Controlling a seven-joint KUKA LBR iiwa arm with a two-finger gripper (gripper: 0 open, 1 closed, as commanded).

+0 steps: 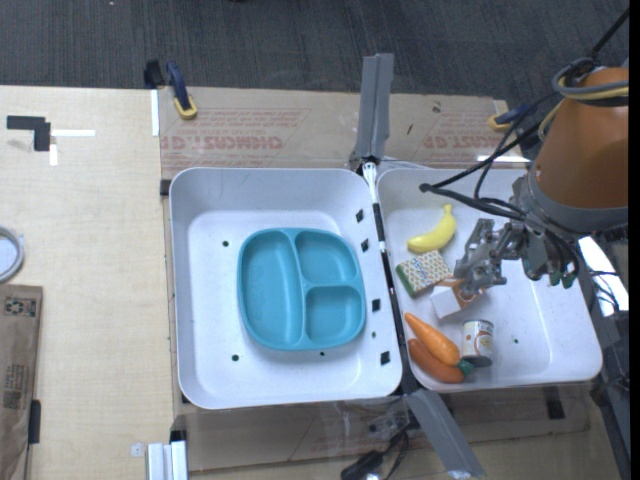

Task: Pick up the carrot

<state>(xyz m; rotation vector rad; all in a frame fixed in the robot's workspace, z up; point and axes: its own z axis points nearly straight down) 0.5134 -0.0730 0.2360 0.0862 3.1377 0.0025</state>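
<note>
Carrot [432, 336] by right bin's [560, 373] front-left corner beside can [478, 340], claw [478, 268] above, grip unclear

Surfaces: mostly smooth plastic, bare wood and cardboard.
Both white bins [190, 268] look like smooth semi-gloss plastic; the teal divided plate [300, 288] is matt plastic. Carrot [432, 336] and banana [434, 234] have a slight plastic sheen. The table [80, 218] is pale matt wood, with brown cardboard [270, 133] behind the bins.

Bright, even overhead light — soft shadows, sharp.
</note>
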